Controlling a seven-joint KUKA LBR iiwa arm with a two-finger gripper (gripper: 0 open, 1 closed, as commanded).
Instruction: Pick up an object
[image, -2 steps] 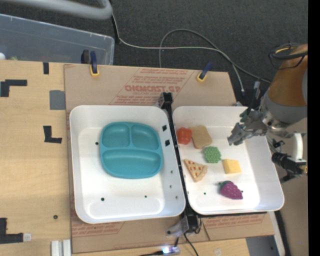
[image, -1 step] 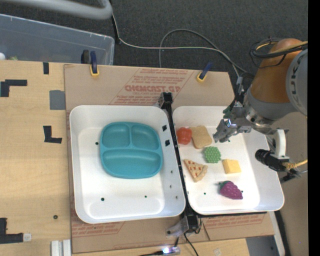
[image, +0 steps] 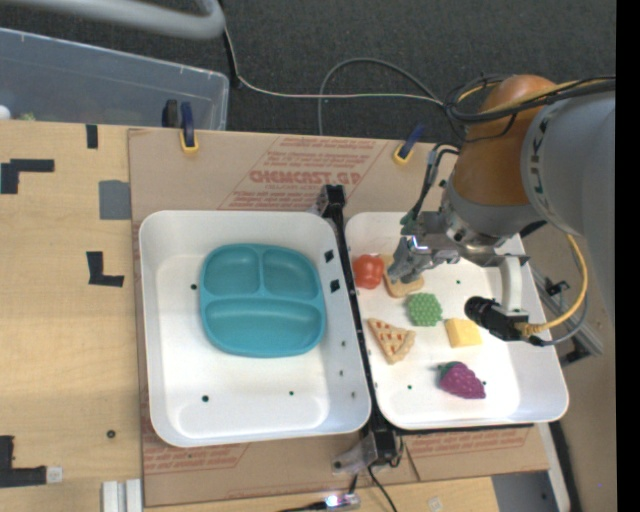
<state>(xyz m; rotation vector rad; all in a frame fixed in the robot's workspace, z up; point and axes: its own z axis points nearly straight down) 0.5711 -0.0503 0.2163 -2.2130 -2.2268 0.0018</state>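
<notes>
Two white bins side by side on the tabletop (image: 70, 300); left bin (image: 165, 400) carrying a teal tray (image: 263, 300), right bin (image: 540, 400) scattered with toy foods. Arm (image: 560, 160) bent in from the right; tool (image: 410, 262) low over the tan bread piece (image: 404, 287), tomato (image: 368, 269) just beside; cannot tell how far open, nothing seen in its hold. Best to come straight down centred on the bread, keep off the tomato and broccoli (image: 424, 308), close firmly, lift slowly. Pizza slice (image: 391, 341), cheese (image: 461, 332), grapes (image: 461, 380) lying apart, nearer the front.
</notes>
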